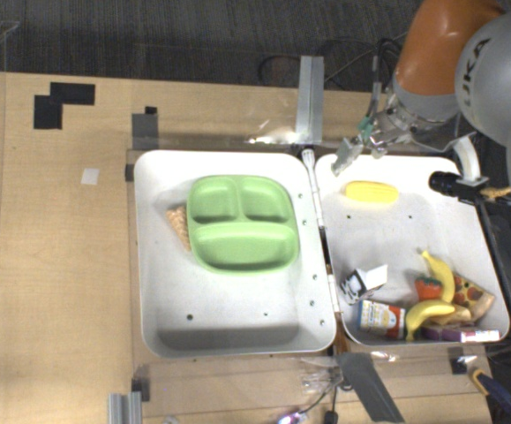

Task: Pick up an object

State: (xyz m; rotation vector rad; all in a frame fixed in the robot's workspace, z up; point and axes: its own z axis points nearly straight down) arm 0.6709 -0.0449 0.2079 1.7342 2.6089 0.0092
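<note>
Right now the gripper (pixel 350 153) hangs over the top-left corner of the right bin (pixel 411 256), close to the divider between the two bins. Its fingers look slightly apart with nothing between them, though they are small from where I stand. Just beside it, a little to the right and lower, a yellow oblong object (pixel 371 193) lies alone on the bin floor, apart from everything else. That seems the likeliest target. Down in the bin's near corner sits a crowded heap: a banana (pixel 440 276), a small carton (pixel 379 316) and other toy foods, touching one another. The left bin (pixel 158 263) holds a green divided plate (pixel 240 222).

I would call this the approach step, no grasp made. Next the arm needs to shift over the yellow piece, lower, and close across its narrow side.
</note>
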